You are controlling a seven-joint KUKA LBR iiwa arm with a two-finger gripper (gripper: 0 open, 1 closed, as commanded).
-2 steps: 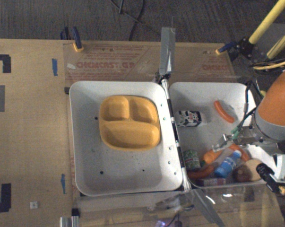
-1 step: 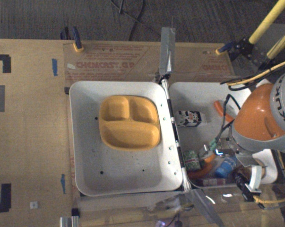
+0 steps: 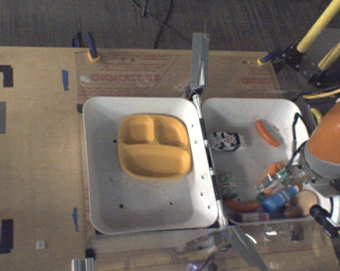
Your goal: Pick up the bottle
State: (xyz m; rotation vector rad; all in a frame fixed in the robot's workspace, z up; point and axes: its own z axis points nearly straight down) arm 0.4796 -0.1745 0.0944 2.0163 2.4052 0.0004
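Where the right-hand shallow white bin (image 3: 237, 109) meets its near right corner, a small blue plastic bottle (image 3: 278, 199) lying on its side, long axis slanting up toward the right, among a red sausage toy (image 3: 243, 205) and other clutter. Just above and right of it, touching or nearly so, the metal two-finger gripper (image 3: 282, 176); finger spread impossible to tell, no grasp visible. Farther left, an orange divided plate (image 3: 154, 145).

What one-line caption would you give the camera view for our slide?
Gripper poised above the blue bottle among clutter in the right bin; yellow divided tray in the left bin.
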